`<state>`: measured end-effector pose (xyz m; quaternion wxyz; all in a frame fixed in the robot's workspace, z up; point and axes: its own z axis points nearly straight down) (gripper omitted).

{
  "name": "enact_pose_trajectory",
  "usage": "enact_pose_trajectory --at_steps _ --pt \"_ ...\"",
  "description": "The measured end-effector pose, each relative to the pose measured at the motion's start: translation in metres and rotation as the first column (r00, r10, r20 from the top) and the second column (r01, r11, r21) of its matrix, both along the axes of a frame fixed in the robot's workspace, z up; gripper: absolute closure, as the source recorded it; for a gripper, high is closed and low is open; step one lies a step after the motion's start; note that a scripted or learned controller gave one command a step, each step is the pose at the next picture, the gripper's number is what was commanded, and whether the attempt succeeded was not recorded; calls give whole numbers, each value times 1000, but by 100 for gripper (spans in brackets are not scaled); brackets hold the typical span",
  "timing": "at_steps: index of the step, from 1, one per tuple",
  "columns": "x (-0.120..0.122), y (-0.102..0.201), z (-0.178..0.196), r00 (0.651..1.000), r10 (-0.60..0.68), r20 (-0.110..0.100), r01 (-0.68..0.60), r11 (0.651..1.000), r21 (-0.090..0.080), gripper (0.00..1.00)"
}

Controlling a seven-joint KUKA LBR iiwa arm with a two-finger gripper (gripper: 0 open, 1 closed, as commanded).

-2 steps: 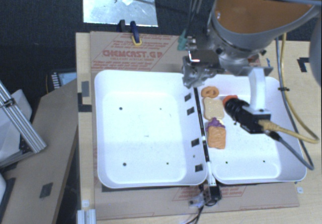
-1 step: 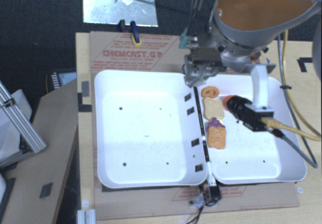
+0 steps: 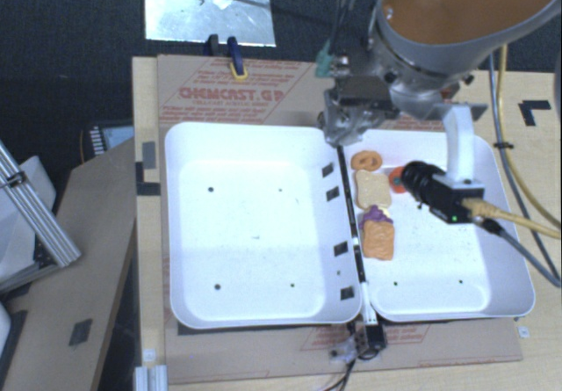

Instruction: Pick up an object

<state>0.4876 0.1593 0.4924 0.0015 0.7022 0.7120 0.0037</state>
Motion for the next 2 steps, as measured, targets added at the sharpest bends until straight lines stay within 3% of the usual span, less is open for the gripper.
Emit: enact_pose_trajectory --at_steps 1,2 --pt "-3 35 -145 1000 -7 -19 7 1000 -7 100" --pt "80 60 37 1000 -8 15 8 1000 5 100"
